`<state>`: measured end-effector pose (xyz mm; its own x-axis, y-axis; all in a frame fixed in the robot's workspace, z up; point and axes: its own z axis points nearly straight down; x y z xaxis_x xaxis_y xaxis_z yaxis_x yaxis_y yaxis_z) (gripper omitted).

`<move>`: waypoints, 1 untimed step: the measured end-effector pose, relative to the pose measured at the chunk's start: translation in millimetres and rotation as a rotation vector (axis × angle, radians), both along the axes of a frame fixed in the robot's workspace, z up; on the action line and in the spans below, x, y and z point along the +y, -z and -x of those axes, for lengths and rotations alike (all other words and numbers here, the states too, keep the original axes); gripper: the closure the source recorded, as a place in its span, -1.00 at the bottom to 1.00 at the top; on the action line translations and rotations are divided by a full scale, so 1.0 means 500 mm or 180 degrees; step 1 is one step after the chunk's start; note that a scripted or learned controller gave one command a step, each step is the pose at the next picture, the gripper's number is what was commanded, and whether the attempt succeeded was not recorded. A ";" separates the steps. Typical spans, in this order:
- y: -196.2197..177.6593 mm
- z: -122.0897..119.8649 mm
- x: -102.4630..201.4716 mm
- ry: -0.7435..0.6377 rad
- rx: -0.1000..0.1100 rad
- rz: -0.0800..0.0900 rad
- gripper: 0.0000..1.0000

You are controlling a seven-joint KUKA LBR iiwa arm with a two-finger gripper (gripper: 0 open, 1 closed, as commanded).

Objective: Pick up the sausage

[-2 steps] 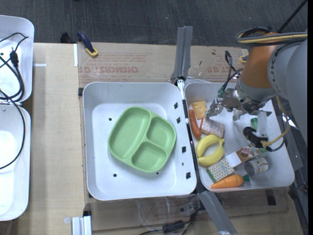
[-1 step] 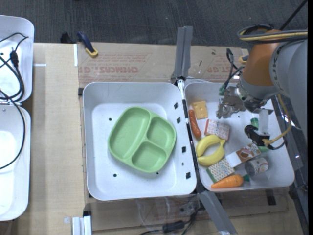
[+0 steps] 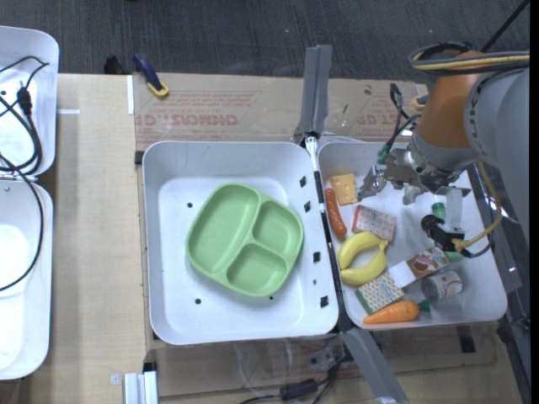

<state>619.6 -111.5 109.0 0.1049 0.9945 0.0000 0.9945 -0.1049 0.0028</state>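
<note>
The sausage (image 3: 335, 211), a short red-orange link, lies along the left wall of the right bin (image 3: 488, 301), just below a tan cheese block (image 3: 343, 185). My gripper (image 3: 390, 188) hangs over the upper middle of that bin, to the right of the sausage and apart from it. Its two fingers (image 3: 370, 183) stand spread, open, with nothing between them. The grey arm with its orange band (image 3: 450, 112) reaches in from the right.
In the right bin lie a pink-white packet (image 3: 374, 222), a banana (image 3: 362, 257), a small patterned box (image 3: 379, 291), a carrot (image 3: 392, 312), a can (image 3: 442, 286) and a carton (image 3: 427, 262). The left bin (image 3: 160, 310) holds a green divided plate (image 3: 244, 238).
</note>
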 end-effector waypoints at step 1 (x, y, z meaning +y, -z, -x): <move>0.036 0.006 0.033 0.1990 0.0018 0.0003 -1.00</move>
